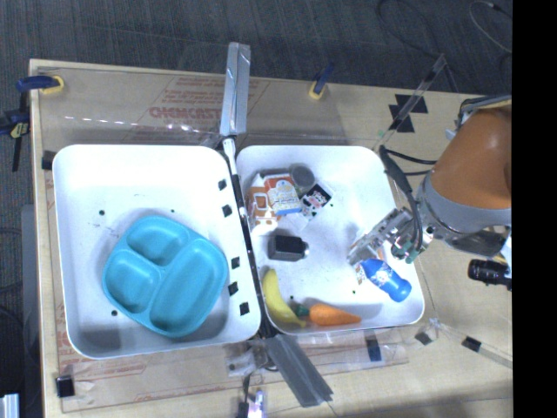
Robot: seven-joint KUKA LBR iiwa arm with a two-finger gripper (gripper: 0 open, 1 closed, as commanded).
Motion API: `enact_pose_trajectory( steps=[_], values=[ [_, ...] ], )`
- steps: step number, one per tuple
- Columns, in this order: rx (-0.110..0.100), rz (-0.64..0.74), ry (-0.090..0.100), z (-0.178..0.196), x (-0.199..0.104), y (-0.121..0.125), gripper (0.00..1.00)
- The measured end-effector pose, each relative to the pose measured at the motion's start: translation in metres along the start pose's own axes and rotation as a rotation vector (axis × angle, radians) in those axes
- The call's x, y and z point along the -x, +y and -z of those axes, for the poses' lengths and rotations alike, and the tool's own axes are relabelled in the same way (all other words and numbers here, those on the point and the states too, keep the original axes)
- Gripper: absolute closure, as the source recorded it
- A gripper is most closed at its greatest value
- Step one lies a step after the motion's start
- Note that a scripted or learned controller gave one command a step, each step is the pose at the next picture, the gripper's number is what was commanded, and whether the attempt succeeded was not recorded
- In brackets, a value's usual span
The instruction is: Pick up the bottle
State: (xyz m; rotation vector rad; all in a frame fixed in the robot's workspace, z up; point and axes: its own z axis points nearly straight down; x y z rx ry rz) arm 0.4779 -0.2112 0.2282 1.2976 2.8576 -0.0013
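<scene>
The jaws cannot be read here: the gripper [380, 244] is a cluster of grey metal and wires low over the right bin, and whether it is spread or pressed together is impossible to tell, though it sits just above and touching the upper end of the bottle [385, 279]. The bench [130, 81] is a pale wooden board with red printing under a clear sheet, standing on a dark carpeted floor. The grey arm [474, 177], with its glossy orange band, reaches in over the bench's right edge. The left bin [78, 172], smooth white plastic with rounded corners, holds a teal compartment plate [165, 273] of soft, rounded shape toward its near edge. The right bin [365, 168] carries the rest. A yellow banana [276, 299] curves along its near left corner, and an orange carrot [331, 315] lies just beside it on the near edge. The blue bottle, with a white label, lies on its side near the bin's near right corner. A printed carton [271, 200] rests by the far left edge, a black block [286, 247] below it, and a small black-and-white item [315, 198] beside the carton.
</scene>
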Motion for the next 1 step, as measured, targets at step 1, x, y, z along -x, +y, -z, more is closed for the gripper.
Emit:
enact_pose_trajectory(
  steps=[1],
  values=[
    [0.0,-0.494,0.0,0.0023,-0.0064,0.0058,1.0]
  ],
)
